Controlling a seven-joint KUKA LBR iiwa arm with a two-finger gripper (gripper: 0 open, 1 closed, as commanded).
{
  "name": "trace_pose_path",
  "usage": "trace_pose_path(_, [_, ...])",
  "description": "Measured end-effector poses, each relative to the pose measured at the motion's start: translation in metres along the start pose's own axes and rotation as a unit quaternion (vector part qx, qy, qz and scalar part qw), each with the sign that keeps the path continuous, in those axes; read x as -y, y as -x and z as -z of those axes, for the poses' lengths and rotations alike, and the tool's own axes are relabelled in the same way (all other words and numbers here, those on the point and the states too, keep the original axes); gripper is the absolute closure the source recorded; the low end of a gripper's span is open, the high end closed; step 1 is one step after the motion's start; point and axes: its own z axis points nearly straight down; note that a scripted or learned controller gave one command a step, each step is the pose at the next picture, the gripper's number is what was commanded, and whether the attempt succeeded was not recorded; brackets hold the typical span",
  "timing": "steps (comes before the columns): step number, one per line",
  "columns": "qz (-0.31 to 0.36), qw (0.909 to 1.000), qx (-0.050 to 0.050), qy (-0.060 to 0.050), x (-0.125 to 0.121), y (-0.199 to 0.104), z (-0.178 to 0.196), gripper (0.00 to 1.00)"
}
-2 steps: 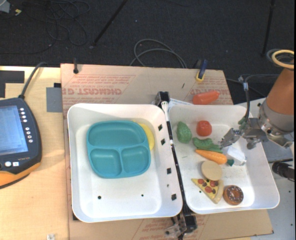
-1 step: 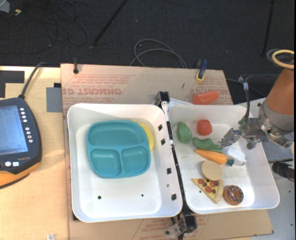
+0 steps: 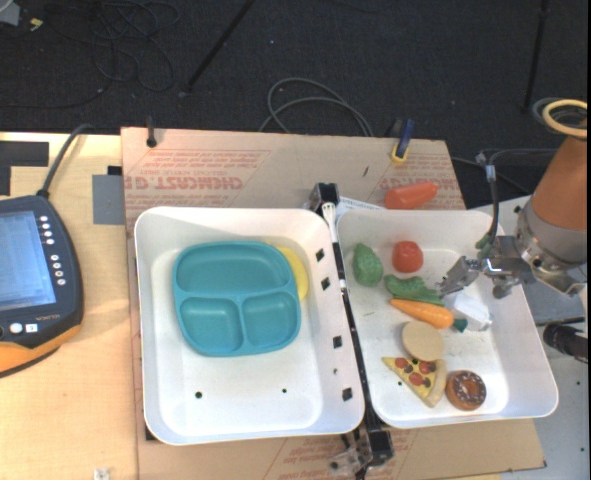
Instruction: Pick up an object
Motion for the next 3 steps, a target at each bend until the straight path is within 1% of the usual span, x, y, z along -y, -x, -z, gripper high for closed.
trace_pose_path(3, [0.000,1.0000,0.000,0.000,0.0000,0.0000,0.0000,0.00])
